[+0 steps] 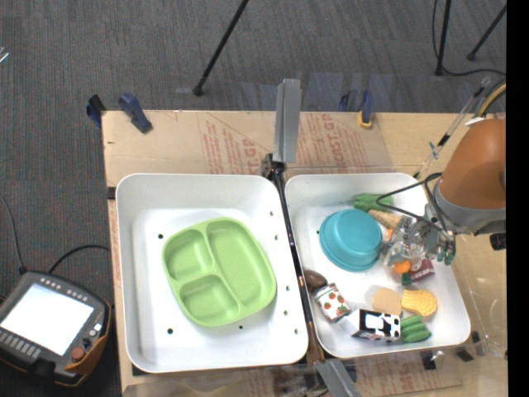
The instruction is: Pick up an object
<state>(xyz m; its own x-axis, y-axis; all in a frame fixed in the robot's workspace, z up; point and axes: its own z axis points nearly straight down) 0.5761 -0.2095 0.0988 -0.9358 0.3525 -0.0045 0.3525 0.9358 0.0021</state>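
My gripper [411, 251] is low in the right bin [347, 184], just right of an upturned blue bowl [351, 239]. Directly under it lie a small orange piece [401, 266] and a dark red piece [422, 272]; whether it touches them is unclear. Behind the bowl are a green toy vegetable [367, 201] and a tan cone-shaped toy [383, 217]. Toward the front lie a tan round piece [384, 298], a yellow waffle-like toy [420, 303], a strawberry-print cube [333, 303], a black-and-white block [378, 325], a green toy [416, 331] and a brown piece [314, 280].
The left bin [149, 197] holds a light green divided plate [219, 270]. A grey post [288, 122] stands behind the seam between the bins. Blue clamps [132, 112] grip the bench's far edge. A tablet pendant [50, 321] lies on the floor at lower left.
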